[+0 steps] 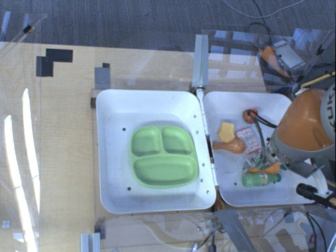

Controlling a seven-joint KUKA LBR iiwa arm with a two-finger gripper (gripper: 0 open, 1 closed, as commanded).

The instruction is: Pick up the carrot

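Observation:
The carrot (268, 168) is a small orange piece lying in the right bin (231, 101), near its front right. A green bottle (261, 179) lies on its side right in front of the carrot. My gripper (261, 160) hangs just over the carrot's left end, low in the bin. The arm's grey wrist and orange band (307, 122) cover most of the gripper from above, and the carrot's right end runs under the wrist.
Also in the right bin are a yellow wedge (226, 132), a brown drumstick-shaped piece (231, 146), a red and white packet (247, 138) and a small orange item (250, 115). The left bin (113, 140) holds a green divided plate (163, 156).

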